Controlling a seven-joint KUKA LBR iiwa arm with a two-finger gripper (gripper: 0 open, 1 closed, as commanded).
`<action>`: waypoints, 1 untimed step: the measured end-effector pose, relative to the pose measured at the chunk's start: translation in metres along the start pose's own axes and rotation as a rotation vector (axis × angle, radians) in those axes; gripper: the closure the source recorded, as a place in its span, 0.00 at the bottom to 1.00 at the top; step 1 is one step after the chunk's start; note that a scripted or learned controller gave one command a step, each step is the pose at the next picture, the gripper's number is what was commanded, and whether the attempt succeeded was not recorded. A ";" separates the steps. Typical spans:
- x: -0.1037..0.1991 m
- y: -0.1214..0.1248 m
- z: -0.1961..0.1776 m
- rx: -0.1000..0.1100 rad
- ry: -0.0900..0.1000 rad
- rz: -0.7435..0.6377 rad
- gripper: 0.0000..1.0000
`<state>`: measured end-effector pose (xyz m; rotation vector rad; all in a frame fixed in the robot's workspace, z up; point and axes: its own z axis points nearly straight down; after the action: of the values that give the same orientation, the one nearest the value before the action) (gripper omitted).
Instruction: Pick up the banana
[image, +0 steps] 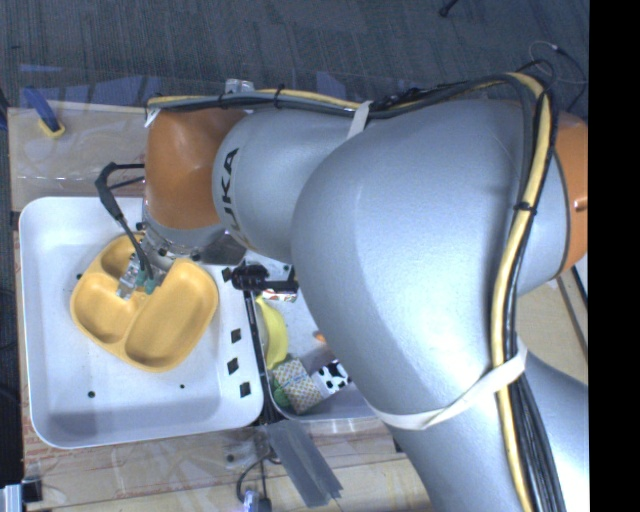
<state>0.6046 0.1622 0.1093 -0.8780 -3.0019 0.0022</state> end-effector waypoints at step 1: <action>0.001 0.011 0.003 0.000 -0.006 0.385 1.00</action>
<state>0.6093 0.1719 0.1059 -1.4394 -2.7835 0.0086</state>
